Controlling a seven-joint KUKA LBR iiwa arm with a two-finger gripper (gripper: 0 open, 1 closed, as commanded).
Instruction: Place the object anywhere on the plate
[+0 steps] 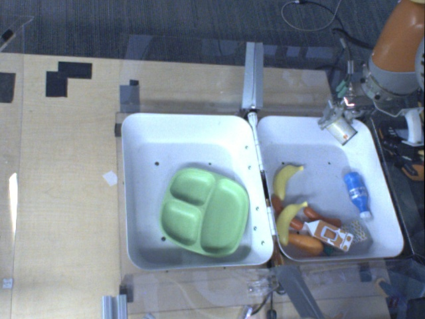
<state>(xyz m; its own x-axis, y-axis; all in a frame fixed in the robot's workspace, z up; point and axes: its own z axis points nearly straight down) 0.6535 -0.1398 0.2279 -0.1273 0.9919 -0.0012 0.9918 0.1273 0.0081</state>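
Here you see the left bin [133, 198] bearing the green plate [206, 211], its long axis slanting; the right bin [378, 178] holds two bananas [287, 178], a blue bottle [356, 193] pointing up-left, a carton [329, 234] and a sausage [304, 244]; the gripper [340, 126] hangs over that bin's far corner; whether it is spread you cannot tell.
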